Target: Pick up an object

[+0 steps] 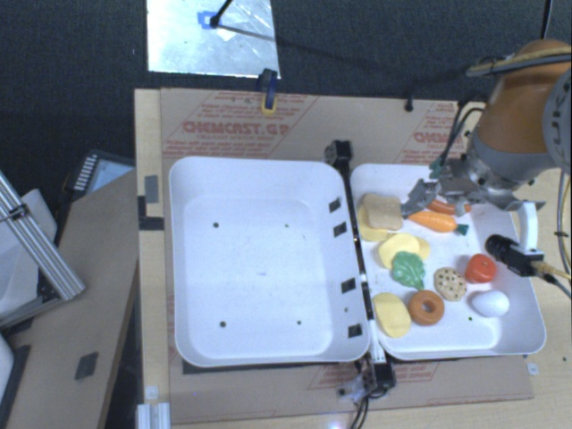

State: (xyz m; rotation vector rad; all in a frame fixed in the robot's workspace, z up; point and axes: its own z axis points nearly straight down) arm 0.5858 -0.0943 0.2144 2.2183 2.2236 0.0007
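Observation:
My gripper (pixel 432 202) hangs over the back of the right bin (pixel 527 329), just above an orange carrot (pixel 434 222) with a green end. Its fingers look spread, one grey fingertip (pixel 415 203) pointing toward a tan bread slice (pixel 381 211), and nothing is held between them. Other toy foods lie in the same bin: a yellow piece (pixel 399 248), a green broccoli (pixel 409 269), a cookie (pixel 450 283), a red tomato (pixel 481 267), a white egg (pixel 489 304), a brown donut (pixel 426 307) and a yellow potato (pixel 391 315).
The left bin (pixel 259 257) sits beside the right one, joined by a black clipped divider (pixel 353 248). A black cylinder (pixel 509 256) on the arm juts over the right bin's right side. Cardboard underlies both bins.

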